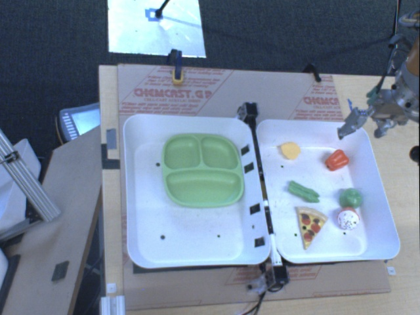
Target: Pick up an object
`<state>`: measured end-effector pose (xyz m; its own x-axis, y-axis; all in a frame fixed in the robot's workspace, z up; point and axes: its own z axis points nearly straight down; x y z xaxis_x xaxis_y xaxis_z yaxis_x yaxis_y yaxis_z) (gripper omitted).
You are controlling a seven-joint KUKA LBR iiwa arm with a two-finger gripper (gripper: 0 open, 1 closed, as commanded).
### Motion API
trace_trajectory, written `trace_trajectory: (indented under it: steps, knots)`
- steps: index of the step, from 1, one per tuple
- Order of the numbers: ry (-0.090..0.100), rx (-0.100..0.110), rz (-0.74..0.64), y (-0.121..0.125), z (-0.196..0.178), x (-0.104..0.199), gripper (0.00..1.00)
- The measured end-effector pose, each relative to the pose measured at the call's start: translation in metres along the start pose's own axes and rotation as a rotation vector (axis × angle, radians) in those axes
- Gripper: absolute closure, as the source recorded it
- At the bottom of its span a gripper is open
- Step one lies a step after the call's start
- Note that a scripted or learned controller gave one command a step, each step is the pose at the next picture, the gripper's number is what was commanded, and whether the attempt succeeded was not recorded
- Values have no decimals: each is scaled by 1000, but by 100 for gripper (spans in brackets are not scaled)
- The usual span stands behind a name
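Observation:
The right bin [377,176] holds several toy foods: a yellow piece [290,151], a red pepper [336,160], a green bean pod [303,191], a green round vegetable [351,197], a pizza slice [310,225] and a white speckled ball [348,220]. My gripper [365,125] hangs above the bin's far right corner, up and right of the red pepper, open, with nothing between its fingers.
In the left bin [141,195] lies a green divided plate [201,170]. A black clamp strip [256,176] runs between the two bins. A shiny metal sheet [156,18] lies at the back, and a yellow clip [178,76] sits on the bench's far edge.

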<state>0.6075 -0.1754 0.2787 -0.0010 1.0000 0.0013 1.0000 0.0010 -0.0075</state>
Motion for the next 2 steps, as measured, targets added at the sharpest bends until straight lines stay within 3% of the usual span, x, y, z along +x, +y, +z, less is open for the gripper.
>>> trace_trajectory:
  steps: [1,2]
  knots:
    - [-2,-9,-2,2,-6,0,0]
    - [-2,-7,-2,3,36,4,0]
